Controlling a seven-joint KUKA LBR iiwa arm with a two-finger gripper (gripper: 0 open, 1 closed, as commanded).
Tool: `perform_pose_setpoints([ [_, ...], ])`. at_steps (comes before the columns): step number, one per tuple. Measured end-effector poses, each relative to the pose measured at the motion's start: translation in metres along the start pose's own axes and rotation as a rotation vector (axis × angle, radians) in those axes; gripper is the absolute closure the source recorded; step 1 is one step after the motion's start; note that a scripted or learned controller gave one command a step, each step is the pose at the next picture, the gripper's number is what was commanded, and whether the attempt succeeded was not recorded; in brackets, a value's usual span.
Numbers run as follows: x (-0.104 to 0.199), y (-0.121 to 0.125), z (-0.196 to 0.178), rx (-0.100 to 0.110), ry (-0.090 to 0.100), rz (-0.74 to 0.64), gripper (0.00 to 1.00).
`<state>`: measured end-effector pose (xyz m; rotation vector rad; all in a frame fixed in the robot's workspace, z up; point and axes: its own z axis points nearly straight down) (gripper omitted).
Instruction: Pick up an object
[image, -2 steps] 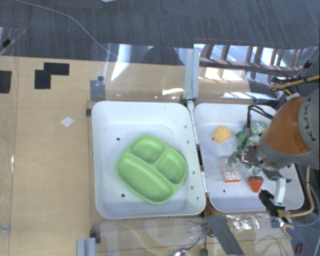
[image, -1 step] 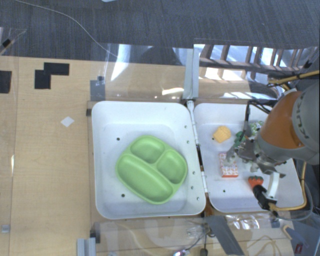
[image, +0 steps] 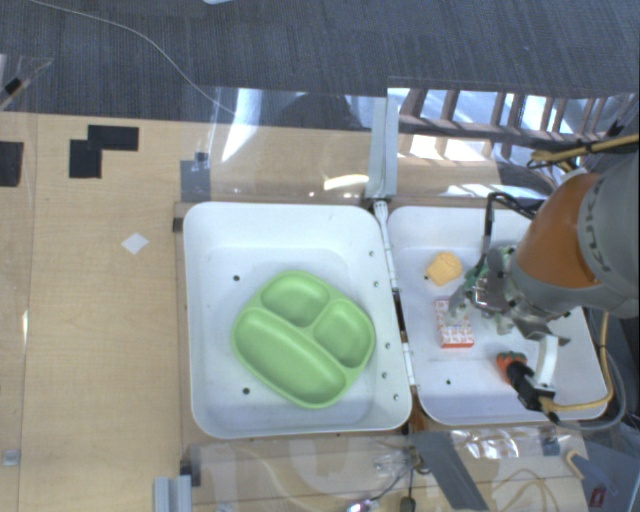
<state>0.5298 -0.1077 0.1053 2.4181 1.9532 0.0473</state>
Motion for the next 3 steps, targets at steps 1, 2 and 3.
perform_pose_setpoints([
  [1, 0.016, -0.005, 0.014, 0.024, 0.001, -0.045, 0.00],
  [2, 0.020, -0.002, 0.003, 0.023, 0.007, -0.051, 1.00],
  [3, 0.094, 0.004, -0.079, 0.042, 0.005, -0.326, 1.00],
])
